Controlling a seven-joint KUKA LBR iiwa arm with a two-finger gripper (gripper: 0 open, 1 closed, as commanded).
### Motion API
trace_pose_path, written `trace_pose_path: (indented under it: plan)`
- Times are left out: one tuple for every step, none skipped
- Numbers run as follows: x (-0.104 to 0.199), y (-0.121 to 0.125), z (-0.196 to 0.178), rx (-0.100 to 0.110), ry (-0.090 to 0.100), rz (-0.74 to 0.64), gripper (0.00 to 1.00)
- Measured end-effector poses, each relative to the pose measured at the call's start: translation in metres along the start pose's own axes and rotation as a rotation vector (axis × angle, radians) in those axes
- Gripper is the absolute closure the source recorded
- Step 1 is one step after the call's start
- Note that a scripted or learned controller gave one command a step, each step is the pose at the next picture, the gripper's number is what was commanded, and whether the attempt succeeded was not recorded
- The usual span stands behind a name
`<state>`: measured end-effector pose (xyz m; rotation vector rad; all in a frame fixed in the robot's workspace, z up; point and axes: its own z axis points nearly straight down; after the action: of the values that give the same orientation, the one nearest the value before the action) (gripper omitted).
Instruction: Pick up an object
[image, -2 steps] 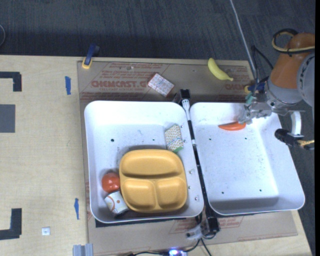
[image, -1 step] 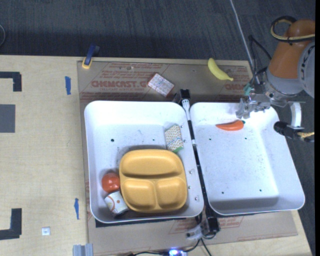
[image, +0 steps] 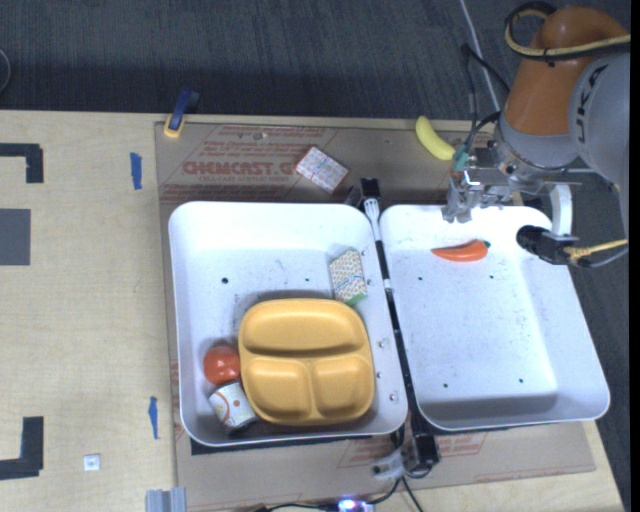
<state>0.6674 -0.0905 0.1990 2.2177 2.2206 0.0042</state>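
Note:
An orange carrot-shaped toy (image: 460, 252) with a green tip lies near the far edge of the right bin (image: 500, 340). My gripper (image: 460, 207) hangs over that bin's far rim, just above and slightly left of the carrot, apart from it and with nothing seen in it. The left bin (image: 200, 260) holds a yellow divided plate (image: 304, 358), a red ball (image: 221, 362), a small white and orange cup (image: 231, 404) and a patterned packet (image: 347, 275).
A yellow banana (image: 434, 138) and a second patterned packet (image: 320, 168) lie on the brown board behind the bins. A blue clip (image: 180, 111) sits at the board's far left corner. The arm comes in from the upper right.

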Motion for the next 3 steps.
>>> trace_pose_path:
  plan:
    - [0.0,0.0,0.001,0.001,0.0,-0.001,0.0]
    - [-0.013,-0.001,0.113,0.001,0.0,0.002,0.0]
    - [-0.013,0.0,0.103,0.0,-0.001,0.001,1.0]
